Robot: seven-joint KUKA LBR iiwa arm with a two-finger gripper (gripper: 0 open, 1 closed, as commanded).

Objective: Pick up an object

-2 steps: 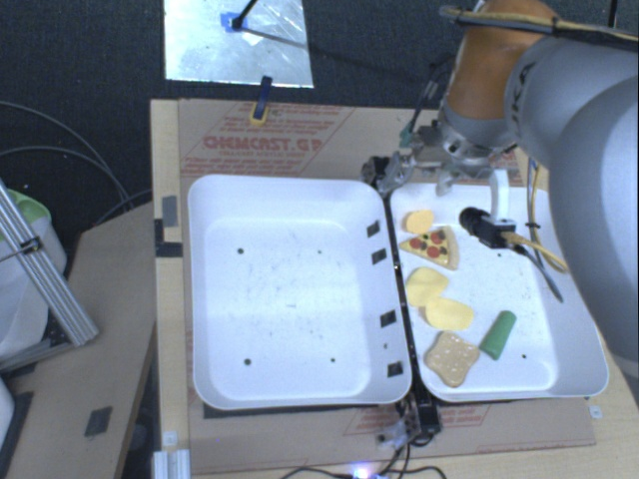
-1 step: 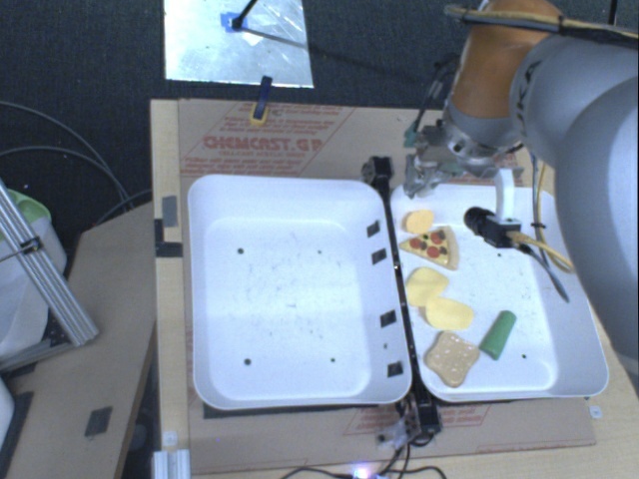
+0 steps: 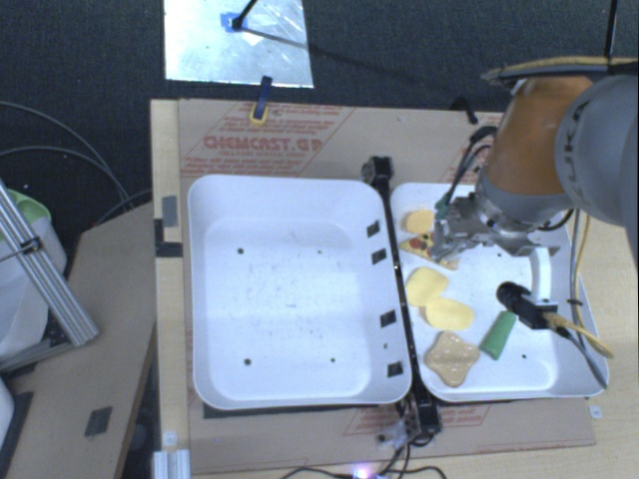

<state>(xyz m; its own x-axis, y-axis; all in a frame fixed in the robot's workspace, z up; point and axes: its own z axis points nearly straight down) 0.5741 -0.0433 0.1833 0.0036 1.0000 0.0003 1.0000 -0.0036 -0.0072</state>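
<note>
Hovering low in the right bin [image 3: 559, 372], the gripper [image 3: 445, 236] is seen over yellow pieces [image 3: 427, 285]; nothing is lifted yet, and its state cannot be told.

I see my arm [image 3: 589, 138] as a thick, rounded grey body with a broad orange band [image 3: 534, 133] wrapped around it above the wrist. Thin dark cables [image 3: 469, 163] loop down its left side towards the tool end. Below the grey wrist sits my gripper [image 3: 451, 239], a compact cluster of dull metal parts with dark fittings.
</note>
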